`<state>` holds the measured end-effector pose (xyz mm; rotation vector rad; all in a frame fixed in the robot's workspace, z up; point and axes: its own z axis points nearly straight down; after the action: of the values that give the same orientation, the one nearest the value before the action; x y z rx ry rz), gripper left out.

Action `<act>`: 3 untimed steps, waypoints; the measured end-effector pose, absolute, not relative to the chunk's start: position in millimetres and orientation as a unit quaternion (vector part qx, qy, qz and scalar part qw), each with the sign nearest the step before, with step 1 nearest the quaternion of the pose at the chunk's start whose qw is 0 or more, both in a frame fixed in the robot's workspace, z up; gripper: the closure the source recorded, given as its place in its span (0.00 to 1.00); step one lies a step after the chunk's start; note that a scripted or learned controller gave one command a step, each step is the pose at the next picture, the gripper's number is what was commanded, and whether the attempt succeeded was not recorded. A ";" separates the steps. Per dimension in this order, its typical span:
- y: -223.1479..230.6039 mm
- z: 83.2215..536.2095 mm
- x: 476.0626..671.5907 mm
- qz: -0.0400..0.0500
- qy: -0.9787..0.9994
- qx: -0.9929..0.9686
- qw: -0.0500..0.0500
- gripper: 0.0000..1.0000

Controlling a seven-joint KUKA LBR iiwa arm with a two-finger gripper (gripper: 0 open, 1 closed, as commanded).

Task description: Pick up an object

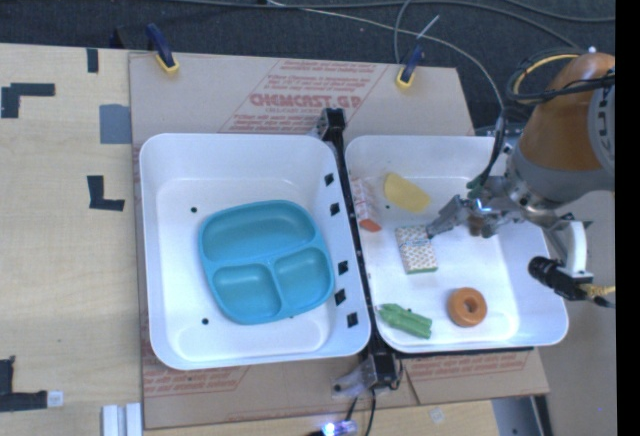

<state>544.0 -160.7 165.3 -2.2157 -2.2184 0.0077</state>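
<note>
The left bin (pixel 160 254) contains one item: a blue divided tray (pixel 266 260) with three compartments, lying flat near the bin centre, well apart from the gripper.

The right bin (pixel 535 319) contains five visible items. A small clear packet with a red patch (pixel 366 206) lies against the divider between the bins, on the far side of the other items from the gripper. A yellow wedge-shaped block (pixel 406 192) lies just beyond and to the left of the gripper tip. A rectangular sponge with a speckled white face and green edge (pixel 415 250) lies directly below the gripper tip, at or very near contact with it. A green pod-shaped toy (pixel 406 320) lies near the front wall of the bin, well below the gripper. A brown ring doughnut (pixel 467 306) lies below the wrist, apart from the fingers.

The gripper (pixel 440 223) reaches in from the right at a low slant, its dark fingers pointing left towards the sponge. Finger spacing: cannot be determined, as the fingers merge into one dark shape. No item is seen between them. Behind it sit the grey wrist and the orange band (pixel 560 124).
</note>
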 end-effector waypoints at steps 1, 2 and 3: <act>-154.9 102.2 538.7 0.002 -0.708 -0.707 0.003 0.00; -155.3 88.1 540.6 -0.001 -0.708 -0.707 -0.001 0.00; -153.5 102.8 544.2 -0.005 -0.708 -0.706 -0.003 1.00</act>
<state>544.2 -153.5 102.8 -2.2220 -2.2281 -0.0160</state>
